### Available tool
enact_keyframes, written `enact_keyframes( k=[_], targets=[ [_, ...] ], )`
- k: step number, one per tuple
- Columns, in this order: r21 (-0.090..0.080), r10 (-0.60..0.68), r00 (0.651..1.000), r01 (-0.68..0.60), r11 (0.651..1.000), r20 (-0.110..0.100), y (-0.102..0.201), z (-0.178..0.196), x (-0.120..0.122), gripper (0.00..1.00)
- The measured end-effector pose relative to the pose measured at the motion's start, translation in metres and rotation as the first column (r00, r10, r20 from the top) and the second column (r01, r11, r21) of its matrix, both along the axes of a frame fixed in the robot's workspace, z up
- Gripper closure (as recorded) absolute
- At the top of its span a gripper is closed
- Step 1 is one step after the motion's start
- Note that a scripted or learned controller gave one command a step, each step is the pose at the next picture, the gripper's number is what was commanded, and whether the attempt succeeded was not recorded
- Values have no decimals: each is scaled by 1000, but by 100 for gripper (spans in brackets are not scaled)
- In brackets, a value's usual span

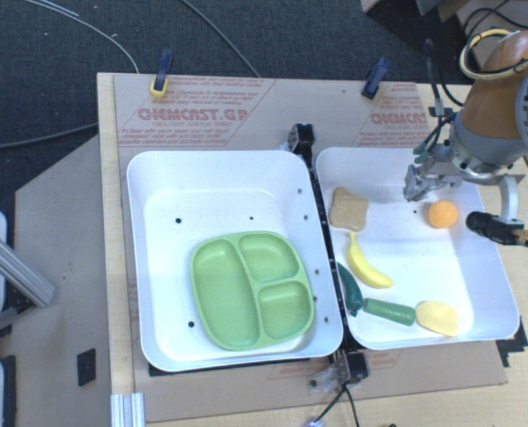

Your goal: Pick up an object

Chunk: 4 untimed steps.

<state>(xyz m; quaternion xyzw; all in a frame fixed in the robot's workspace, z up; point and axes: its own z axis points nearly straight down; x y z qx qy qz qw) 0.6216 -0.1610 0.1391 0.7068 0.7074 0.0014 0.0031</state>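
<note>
We recorded two white bins. The left bin held one green divided plate. The right bin, beside it, held five items: one bread slice, one banana, one green-handled tool, one pale yellow lemon and one orange ball. The gripper hung just beside that ball; whether its fingers were apart, we could not tell.

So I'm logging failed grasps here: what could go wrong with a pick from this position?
The end effector hangs near the right bin's far wall, beside the orange ball, so a descent might clip the wall. The ball may roll away. The bread slice and banana lie close together.
</note>
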Motion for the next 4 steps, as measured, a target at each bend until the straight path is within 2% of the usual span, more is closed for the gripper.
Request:
enact_keyframes(
  k=[2, 3, 4],
  targets=[
    [0, 0, 1000, 0, 1000, 1, 5, 98, 2, 100],
    [5, 4, 1000, -4, 1000, -9, 58, 106, -16, 100],
    [6, 4, 1000, -4, 1000, -10, 107, 112, -43, 100]
  ],
)
